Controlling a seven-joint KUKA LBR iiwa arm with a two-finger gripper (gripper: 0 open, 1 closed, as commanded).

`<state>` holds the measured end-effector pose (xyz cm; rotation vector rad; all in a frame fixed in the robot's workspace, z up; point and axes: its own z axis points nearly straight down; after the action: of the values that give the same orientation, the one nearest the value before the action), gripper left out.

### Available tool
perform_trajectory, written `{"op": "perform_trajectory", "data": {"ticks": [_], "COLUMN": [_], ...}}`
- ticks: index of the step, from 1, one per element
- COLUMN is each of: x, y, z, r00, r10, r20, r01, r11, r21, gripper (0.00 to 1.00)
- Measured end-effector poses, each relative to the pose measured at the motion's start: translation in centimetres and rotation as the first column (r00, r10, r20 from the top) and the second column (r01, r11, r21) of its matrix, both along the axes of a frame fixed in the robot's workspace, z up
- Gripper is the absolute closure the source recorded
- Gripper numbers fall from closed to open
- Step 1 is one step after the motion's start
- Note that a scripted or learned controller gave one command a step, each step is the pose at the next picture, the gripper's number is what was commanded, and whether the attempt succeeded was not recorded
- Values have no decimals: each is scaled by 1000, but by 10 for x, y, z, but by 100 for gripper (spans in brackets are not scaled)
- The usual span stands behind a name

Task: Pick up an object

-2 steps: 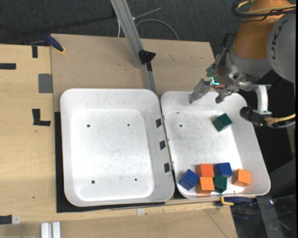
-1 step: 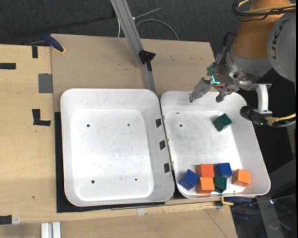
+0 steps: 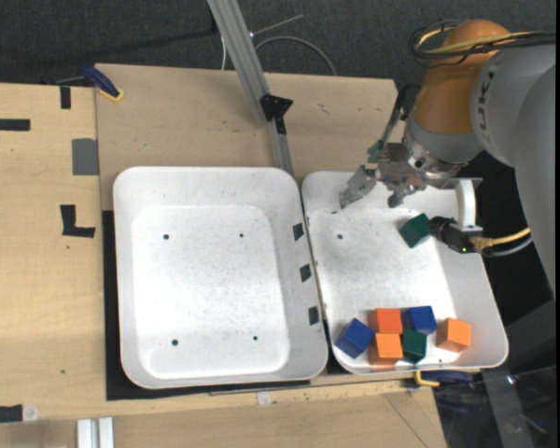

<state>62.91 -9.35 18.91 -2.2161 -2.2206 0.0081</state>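
Overhead, open-fingered gripper [image 3: 377,190] hangs beside green block [image 3: 413,231] in right bin [image 3: 373,259]

Even, fairly bright overhead light w/ soft shadows, mild glare on white bins [image 3: 210,180], pic a bit grainy & soft throughout, dark backgrnd

The arm reaches in from the right of the view, its broad grey link filling the upper right corner, with the orange band just above the wrist. The wrist bends downward and to the left, carrying the claw [image 3: 375,188] low at the far end of its reach. Its two fingers [image 3: 355,189] stand spread apart (one angled to the left, the other pointing more straight down), with nothing between them.
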Motion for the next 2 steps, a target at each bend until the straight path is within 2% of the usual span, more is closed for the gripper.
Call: {"op": "perform_trajectory", "data": {"ticks": [2], "x": [-1], "y": [-4], "z": [-100], "r00": [1000], "r10": [-1], "r20": [-1], "r01": [1], "r11": [1000], "r21": [0], "gripper": [0]}}
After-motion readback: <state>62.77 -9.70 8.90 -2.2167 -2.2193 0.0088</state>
